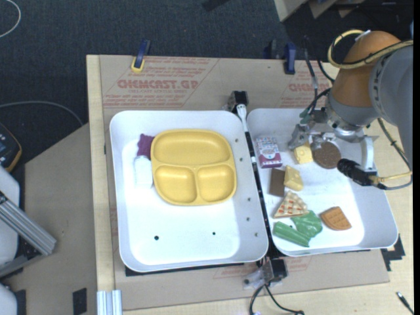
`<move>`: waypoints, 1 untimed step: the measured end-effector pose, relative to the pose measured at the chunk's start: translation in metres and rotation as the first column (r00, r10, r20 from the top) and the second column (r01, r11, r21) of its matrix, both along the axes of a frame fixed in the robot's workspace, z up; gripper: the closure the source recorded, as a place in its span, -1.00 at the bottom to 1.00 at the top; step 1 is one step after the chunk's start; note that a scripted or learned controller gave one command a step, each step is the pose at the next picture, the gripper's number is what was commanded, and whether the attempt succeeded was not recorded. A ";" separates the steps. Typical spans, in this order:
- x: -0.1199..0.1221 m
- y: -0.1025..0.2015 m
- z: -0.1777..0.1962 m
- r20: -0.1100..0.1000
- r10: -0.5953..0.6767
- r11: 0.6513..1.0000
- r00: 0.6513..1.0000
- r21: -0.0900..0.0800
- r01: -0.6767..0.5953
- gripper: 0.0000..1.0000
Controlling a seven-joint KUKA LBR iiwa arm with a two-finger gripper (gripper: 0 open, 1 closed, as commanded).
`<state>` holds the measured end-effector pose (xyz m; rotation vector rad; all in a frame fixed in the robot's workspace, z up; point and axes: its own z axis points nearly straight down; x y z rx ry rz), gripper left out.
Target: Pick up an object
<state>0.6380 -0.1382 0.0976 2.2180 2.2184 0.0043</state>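
Overhead slanted view of the counter [197, 77], which carries two shallow white bins side by side. The left bin [190, 241] holds a yellow divided tray [193, 166] with one long compartment above two smaller ones; a purple item [144, 143] and a white item [142, 171] lie against the tray's left edge, partly tucked beside it. The right bin [374, 222] holds the loose objects: a small pink-and-white packet [267, 151] near its upper left, a brown block [277, 182] just below, a pale yellow wedge [293, 178] touching the block's right side, a pizza slice [290, 206] beneath these, a green piece [298, 229] at the lower edge, and an orange-brown toast-like piece [335, 218] to its right. Higher in the bin lie a small yellow cube [302, 154] and, just beside it, a brown disc [325, 155]. The arm [387, 71] enters from the right, its orange band [361, 71] above the wrist, and the tool [318, 136] hangs low over the cube and disc at the upper part of the right bin. Whether the tool is open or closed cannot be told, and nothing can be seen gripped in it.
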 end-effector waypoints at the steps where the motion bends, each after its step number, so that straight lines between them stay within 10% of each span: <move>1: -0.005 0.002 0.045 0.000 -0.001 1.000 1.000 0.000 0.001 1.00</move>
